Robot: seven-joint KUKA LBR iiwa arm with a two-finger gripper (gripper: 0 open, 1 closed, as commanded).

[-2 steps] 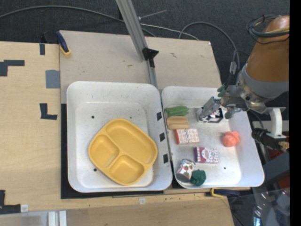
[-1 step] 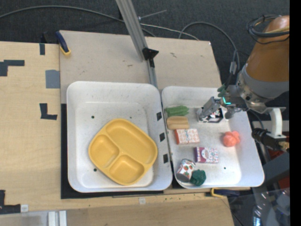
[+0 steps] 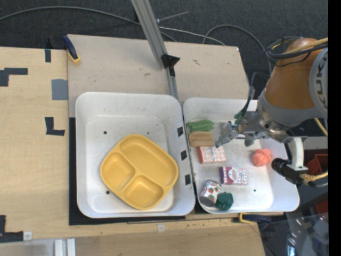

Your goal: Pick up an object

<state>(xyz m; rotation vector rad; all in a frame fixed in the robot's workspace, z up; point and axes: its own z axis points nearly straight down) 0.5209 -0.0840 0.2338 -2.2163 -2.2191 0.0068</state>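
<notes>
The right bin [image 3: 277, 196] holds several small objects. A green item [image 3: 200, 125] and a tan bread-like piece [image 3: 201, 138] lie by its left wall. Below them is a red-and-white box [image 3: 212, 154]. A purple-and-white carton [image 3: 234, 175] lies mid-bin and a pink ball [image 3: 261, 157] sits to its right. At the front corner are a round white, red and green object [image 3: 211, 192] and a dark green lump [image 3: 225, 200]. My gripper [image 3: 234, 134] hangs over the bin's upper middle, just right of the bread piece and above the box, with nothing seen held.
The left bin [image 3: 88, 143] holds a yellow divided tray [image 3: 139, 170]. A metal pole [image 3: 152, 31] slants down to the bins' shared wall. Cables run behind the bench. The arm's orange and grey body [image 3: 293, 89] covers the right bin's far right corner.
</notes>
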